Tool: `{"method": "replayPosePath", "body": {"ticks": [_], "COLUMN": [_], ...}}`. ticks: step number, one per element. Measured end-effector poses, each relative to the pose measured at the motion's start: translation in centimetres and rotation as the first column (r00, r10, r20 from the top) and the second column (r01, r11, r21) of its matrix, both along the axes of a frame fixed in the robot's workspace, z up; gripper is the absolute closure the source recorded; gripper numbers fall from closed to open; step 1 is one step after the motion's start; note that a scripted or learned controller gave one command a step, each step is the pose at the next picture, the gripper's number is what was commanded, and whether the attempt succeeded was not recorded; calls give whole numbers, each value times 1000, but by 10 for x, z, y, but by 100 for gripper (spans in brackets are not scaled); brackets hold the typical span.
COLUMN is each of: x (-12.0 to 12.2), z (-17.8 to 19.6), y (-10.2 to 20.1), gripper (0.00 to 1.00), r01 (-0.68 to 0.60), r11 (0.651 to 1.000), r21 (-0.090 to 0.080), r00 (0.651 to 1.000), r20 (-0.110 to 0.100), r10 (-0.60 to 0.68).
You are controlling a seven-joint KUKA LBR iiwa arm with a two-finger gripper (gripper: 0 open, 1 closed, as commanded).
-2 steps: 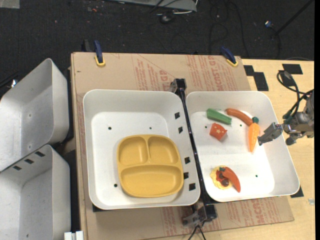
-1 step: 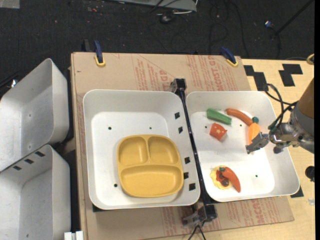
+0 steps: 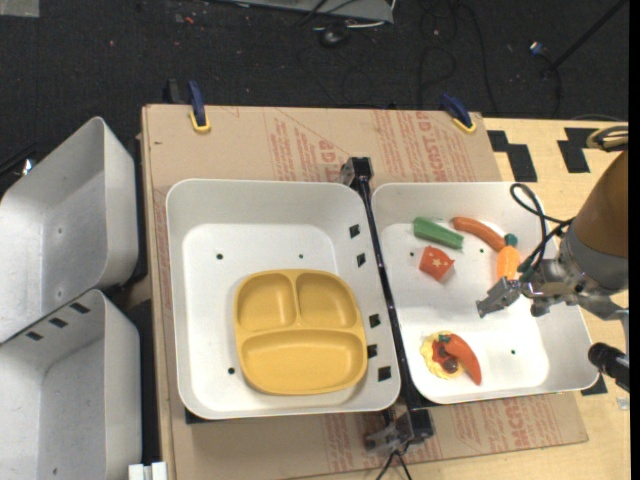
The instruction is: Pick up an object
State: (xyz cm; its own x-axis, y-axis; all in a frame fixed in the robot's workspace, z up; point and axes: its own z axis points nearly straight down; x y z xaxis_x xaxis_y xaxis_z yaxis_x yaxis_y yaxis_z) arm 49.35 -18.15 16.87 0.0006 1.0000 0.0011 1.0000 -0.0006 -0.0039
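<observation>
End effector (image 3: 497, 300): positioned low in right bin (image 3: 530, 368), beside toy carrot (image 3: 508, 261); finger state cannot be told.
Progress: nothing seen lifted; grasp judged outstanding.

Yellow tray (image 3: 300, 330) glossy plastic; bins (image 3: 190, 268) smooth white plastic.
</observation>
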Motion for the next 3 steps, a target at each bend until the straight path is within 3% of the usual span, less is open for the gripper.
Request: {"method": "replayPosePath", "body": {"ticks": [1,2,3], "x": [-1,1,8], "z": [-64,-50,2], "y": [-2,-3,-12], "gripper": [0,100,100], "r01": [1,1,-2], "r11": [1000,1000,1000], "r21": [1,-1,-4], "r00": [1000,1000,1000], "r20": [-1,4,9], "r10": [-1,-1,2]}}
